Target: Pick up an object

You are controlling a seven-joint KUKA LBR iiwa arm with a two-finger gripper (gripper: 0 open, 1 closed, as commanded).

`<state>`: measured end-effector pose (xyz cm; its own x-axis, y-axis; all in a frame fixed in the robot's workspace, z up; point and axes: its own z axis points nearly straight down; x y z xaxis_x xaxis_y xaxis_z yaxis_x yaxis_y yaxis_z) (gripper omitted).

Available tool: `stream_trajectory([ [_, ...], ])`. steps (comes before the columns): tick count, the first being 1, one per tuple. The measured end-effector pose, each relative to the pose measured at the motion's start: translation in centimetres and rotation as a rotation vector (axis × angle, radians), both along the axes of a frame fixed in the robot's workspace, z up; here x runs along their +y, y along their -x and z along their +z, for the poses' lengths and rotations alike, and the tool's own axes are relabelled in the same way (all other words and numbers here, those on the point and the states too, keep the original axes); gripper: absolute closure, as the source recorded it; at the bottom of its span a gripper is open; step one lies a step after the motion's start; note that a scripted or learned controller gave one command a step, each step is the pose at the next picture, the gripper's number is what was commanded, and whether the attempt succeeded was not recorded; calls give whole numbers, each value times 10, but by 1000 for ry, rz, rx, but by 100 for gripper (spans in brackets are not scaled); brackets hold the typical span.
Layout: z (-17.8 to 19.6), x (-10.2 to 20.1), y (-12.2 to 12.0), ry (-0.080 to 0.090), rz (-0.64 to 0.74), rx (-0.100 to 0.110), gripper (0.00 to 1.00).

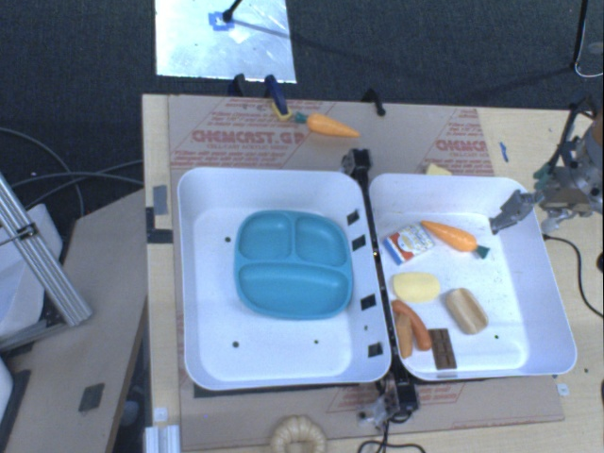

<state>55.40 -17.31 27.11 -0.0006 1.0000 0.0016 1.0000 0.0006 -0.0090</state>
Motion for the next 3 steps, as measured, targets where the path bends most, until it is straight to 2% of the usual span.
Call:
stream_trajectory([
  [1, 6, 0, -2, 2, 3, -11, 0],
  [2, -56, -4, -2, 1, 1, -7, 0],
  [3, -99, 1, 1, 1, 1, -8, 0],
])
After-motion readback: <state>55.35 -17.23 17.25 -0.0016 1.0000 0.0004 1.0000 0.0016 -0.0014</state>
